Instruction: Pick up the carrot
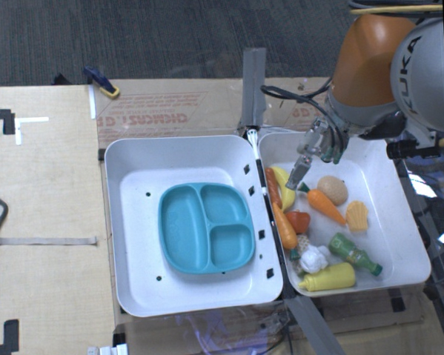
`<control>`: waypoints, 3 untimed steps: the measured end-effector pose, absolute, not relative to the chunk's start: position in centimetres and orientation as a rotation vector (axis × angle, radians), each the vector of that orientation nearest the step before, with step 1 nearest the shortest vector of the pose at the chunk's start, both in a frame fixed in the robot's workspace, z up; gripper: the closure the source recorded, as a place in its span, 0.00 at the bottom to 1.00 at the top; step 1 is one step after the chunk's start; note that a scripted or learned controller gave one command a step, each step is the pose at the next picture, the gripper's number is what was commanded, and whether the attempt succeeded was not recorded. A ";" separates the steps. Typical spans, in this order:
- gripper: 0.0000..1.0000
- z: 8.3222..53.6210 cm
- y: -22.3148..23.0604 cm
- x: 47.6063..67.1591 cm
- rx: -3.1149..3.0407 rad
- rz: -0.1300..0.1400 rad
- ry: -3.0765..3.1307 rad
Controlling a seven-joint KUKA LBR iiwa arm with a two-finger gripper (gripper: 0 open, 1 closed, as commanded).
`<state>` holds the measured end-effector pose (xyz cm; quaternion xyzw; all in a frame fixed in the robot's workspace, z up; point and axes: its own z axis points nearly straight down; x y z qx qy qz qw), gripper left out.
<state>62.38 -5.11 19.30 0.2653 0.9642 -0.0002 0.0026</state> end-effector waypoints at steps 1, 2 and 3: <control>0.00 11.3 -9.9 59.8 1.106 0.000 2.936; 1.00 12.3 -9.9 60.0 1.101 -0.001 2.933; 1.00 19.2 -4.2 54.5 1.790 -0.001 2.580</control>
